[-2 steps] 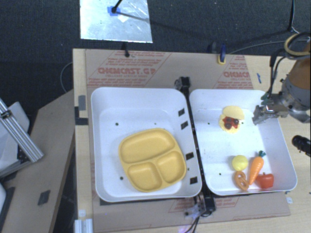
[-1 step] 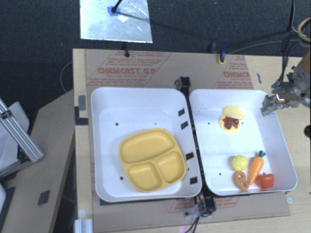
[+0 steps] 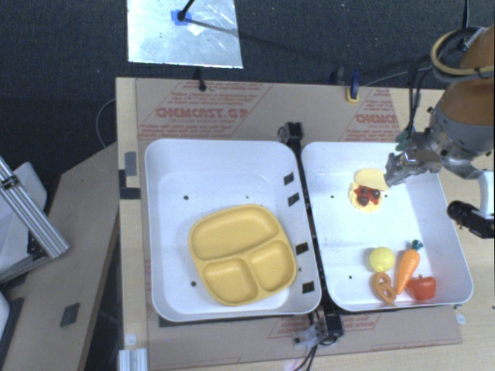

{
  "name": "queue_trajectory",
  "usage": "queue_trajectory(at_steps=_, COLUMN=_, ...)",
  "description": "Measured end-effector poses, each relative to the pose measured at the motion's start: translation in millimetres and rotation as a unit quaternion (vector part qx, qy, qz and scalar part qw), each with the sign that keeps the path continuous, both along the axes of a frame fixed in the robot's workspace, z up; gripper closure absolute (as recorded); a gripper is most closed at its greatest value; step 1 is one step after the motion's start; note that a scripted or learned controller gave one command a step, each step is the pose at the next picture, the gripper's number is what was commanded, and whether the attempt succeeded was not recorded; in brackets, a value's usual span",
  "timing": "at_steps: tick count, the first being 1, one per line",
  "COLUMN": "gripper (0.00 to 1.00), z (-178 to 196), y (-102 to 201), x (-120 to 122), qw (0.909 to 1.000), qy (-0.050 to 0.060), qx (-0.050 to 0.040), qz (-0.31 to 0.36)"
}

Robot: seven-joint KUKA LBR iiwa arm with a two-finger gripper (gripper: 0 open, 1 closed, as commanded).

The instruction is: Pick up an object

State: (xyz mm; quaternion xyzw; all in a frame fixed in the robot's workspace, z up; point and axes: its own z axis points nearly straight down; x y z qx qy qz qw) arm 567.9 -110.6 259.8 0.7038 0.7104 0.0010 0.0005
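The right bin (image 3: 332, 207) holds a small pizza slice toy (image 3: 367, 195) with red toppings near its back. At the bin's front right lie a yellow lemon (image 3: 380, 258), an orange carrot (image 3: 407, 267), an orange pretzel-like ring (image 3: 383, 287) and a red pepper (image 3: 422, 287). My gripper (image 3: 396, 168) hangs just right of the pizza slice and above it, pointing down-left. Nothing shows between its tips.
The left bin (image 3: 170, 176) holds a yellow three-compartment tray (image 3: 243, 253). A black clip strip (image 3: 303, 207) runs between the bins. A silver sheet (image 3: 182, 22) lies behind the bench, and a metal frame (image 3: 27, 215) stands at the left.
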Motion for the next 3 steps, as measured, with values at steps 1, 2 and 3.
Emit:
queue_trajectory(at_steps=1, gripper=1.00, z=1.5, y=57.0, x=-4.0, qw=1.0000, qy=0.001, qx=0.0001, qz=0.000)
queue_trajectory(at_steps=2, gripper=1.00, z=-13.9, y=99.8, x=-8.1, qw=1.0000, qy=0.000, qx=0.0002, qz=0.000)
queue_trajectory(at_steps=3, gripper=1.00, z=-26.0, y=162.3, x=-8.6, qw=1.0000, qy=0.001, qx=0.0006, qz=0.001)
